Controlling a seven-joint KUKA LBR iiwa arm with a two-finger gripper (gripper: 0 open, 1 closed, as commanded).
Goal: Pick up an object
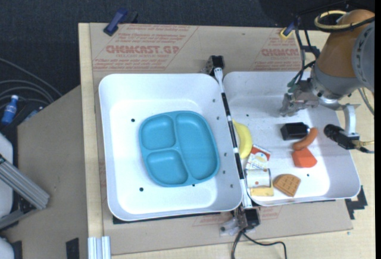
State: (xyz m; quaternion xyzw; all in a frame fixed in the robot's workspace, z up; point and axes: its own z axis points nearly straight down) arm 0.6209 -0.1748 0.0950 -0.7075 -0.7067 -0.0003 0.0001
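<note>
My gripper (290, 106) hangs over the upper middle of the right bin (262, 94), with bare bin floor below it. A small black block (294, 130) lies just below the gripper, apart from it. To the block's right is an orange sausage-shaped piece (305, 139), with a red-orange chunk (305, 158) under it. A yellow banana (242, 139) lies against the bin's left wall. A tan waffle-like cracker (287, 184) and two small printed packets (258, 161) (259, 183) sit near the front.
The left bin (119, 109) holds a blue divided plate (177, 147). A ridge with a black clamp (216, 64) at its far end separates the two bins. The arm's grey and orange wrist (342, 55) stands over the right bin's far right corner.
</note>
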